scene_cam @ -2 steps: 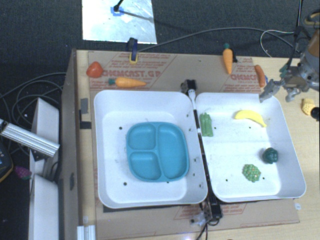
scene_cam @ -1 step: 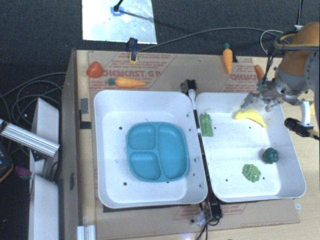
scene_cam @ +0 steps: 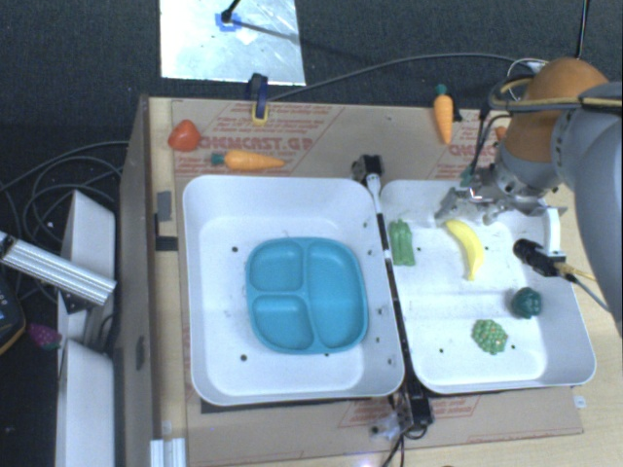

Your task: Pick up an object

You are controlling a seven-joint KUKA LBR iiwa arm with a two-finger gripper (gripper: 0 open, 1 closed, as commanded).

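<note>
Over the far end of the right bin (scene_cam: 574, 353), arm reaching in from the right, orange band uppermost, wrist angled down-left. End effector (scene_cam: 475, 202) hangs just above the bin floor, beside the far tip of the banana (scene_cam: 467, 246); nothing visibly between its parts, open or clenched cannot be told. Same bin: green oblong piece (scene_cam: 401, 242) at left wall, dark green ball (scene_cam: 526, 303), knobbly green cluster (scene_cam: 490, 336). Left bin (scene_cam: 209, 358) holds blue divided plate (scene_cam: 306, 294). Arm cut off at right edge; wrist cabling blurs the tool's outline.

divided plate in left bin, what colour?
Light blue; the divided plate shows plainly in the camera view.
</note>
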